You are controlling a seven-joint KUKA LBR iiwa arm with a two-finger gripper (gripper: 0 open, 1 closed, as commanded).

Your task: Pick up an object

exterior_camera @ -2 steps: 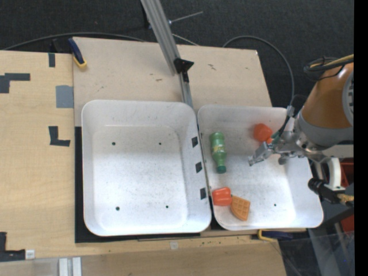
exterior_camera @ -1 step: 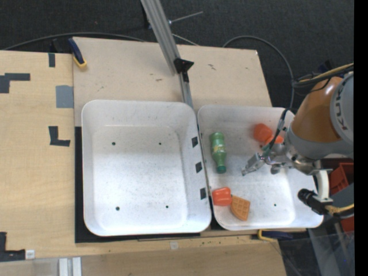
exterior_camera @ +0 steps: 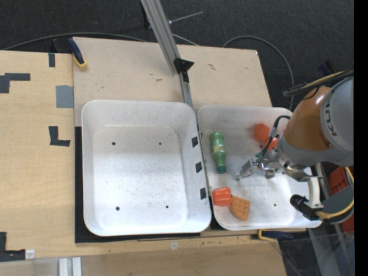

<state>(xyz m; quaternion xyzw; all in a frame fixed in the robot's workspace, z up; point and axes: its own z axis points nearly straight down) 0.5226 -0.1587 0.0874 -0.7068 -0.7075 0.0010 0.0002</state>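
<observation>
A: Where does the pick stand?

B: The jaws hang low inside the right bin, in the bare patch between the objects; nothing sits between the fingers, so I judge this as the approach, with no grasp made yet; the tips look slightly parted, but whether they are open or closed I cannot tell.

A: What is there to take?

B: 4 things, all in the right bin; a green bottle lies just left of the jaws; an orange piece sits near the arm's wrist; a red-orange block and a waffle-patterned wedge lie together near the front wall; the left bin holds none of them.

A: And next?

B: My guess is a short shift left to straddle the bottle across its narrow width, then a squeeze and a lift.

A: Any writing?

B: The bottle's label is too small to read; the arm's orange band shows part of a letter, nothing legible.
</observation>
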